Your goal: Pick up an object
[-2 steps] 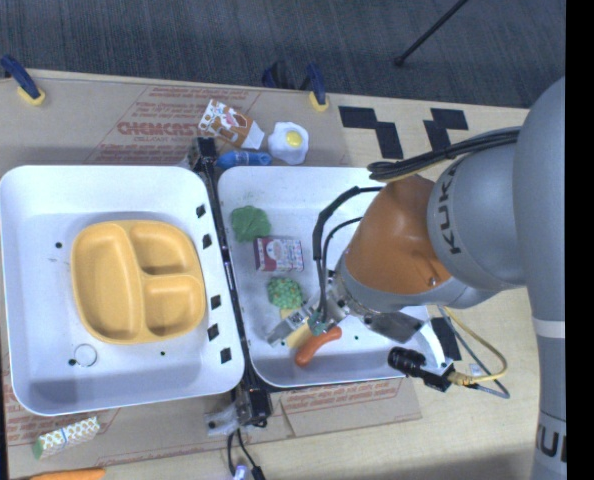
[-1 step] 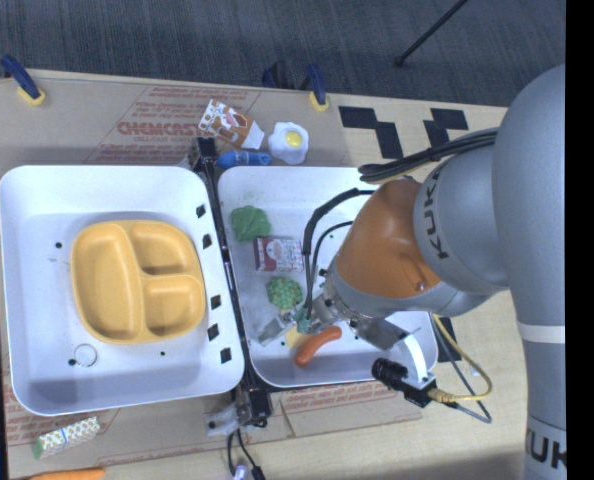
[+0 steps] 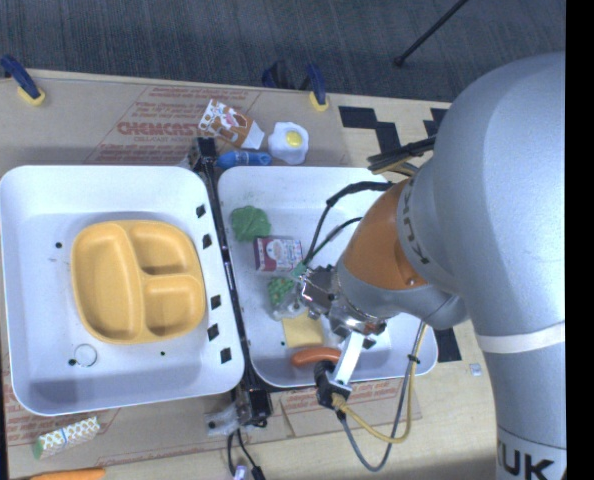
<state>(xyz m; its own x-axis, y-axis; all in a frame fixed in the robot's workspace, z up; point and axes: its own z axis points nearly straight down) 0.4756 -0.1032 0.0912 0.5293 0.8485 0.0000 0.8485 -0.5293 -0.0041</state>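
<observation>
The gripper [image 3: 312, 293] is down in the right bin [image 3: 397, 368], right by the green broccoli piece [image 3: 280, 291] and the yellow cheese slice [image 3: 299, 332]. Honestly can't tell how its jaws stand, the wrist blocks it. An orange carrot [image 3: 315, 356] lies near the bin's front edge.

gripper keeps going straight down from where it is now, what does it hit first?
Probably the yellow cheese-like slice on the right white bin's floor, below the gripper. Depth is unclear; the small green toy is close beside it.
</observation>
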